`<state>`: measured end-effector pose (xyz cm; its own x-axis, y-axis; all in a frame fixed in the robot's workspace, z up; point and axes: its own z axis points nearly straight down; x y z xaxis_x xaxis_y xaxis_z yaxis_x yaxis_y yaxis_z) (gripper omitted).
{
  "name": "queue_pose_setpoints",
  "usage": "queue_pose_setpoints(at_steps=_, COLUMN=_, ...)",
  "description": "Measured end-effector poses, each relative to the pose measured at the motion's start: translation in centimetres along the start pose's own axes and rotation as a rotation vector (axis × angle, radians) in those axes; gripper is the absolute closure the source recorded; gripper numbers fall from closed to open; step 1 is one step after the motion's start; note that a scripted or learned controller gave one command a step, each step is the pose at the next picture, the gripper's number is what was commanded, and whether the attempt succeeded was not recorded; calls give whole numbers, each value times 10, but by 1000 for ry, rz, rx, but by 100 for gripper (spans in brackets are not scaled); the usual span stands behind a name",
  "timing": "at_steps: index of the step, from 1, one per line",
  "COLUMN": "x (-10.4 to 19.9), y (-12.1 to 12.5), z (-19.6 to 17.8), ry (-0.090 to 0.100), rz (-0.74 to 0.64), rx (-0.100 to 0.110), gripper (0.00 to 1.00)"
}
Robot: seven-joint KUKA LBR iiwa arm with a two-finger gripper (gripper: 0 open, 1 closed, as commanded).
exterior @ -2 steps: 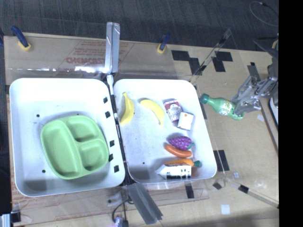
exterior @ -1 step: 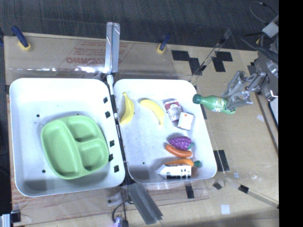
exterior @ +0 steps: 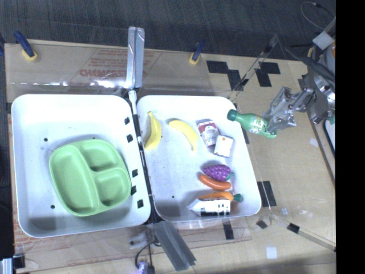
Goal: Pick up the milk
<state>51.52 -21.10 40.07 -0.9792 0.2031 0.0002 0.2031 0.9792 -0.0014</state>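
Milk (exterior: 223, 146) lies in the right bin (exterior: 171, 204), well apart from fingers (exterior: 272, 124) pinching a green bottle (exterior: 251, 122)

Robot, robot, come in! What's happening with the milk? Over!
Gripper shut on green bottle, over right bin's rim. Milk carton lying in right bin, untouched. Red-and-white carton touching it.

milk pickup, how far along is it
Done: nothing that counts yet. The milk, a small white carton, lies in the right bin beside a red and white carton. In hand: the gripper is outside that bin's right edge, shut on a green bottle, the wrong item. Left: getting rid of the bottle, reaching into the bin, grasping the milk and lifting it.
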Motion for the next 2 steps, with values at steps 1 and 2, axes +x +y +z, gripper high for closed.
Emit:
queue_pose_setpoints(at_steps=1, x=-1, y=0, z=-11, ry=-3, rz=-3, rx=2, gripper=100)
queue_pose_setpoints(at_steps=2, x=-2, y=1, z=-23, ry=-6, rz=-5, rx=3, gripper=100)
